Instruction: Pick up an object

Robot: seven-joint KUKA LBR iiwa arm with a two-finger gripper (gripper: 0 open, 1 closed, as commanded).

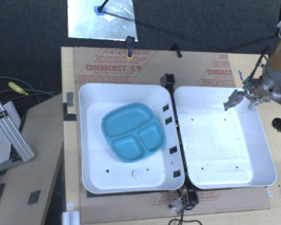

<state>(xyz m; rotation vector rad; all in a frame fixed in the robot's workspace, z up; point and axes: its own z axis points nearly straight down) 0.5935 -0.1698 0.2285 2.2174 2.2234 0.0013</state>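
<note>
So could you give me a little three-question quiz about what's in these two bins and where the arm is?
1. True or false: the blue divided tray lies in the left bin.
2. How many compartments does the tray have?
3. The end effector is over: A) the left bin, B) the right bin near its far edge, C) the foil sheet.

Key: 1 true; 2 three; 3 B.

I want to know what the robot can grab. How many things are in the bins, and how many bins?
Shallow white plastic bins: 2, the left bin and the right bin
Light blue plastic plates with three compartments: 1, lying in the left bin
Total: 3
</note>
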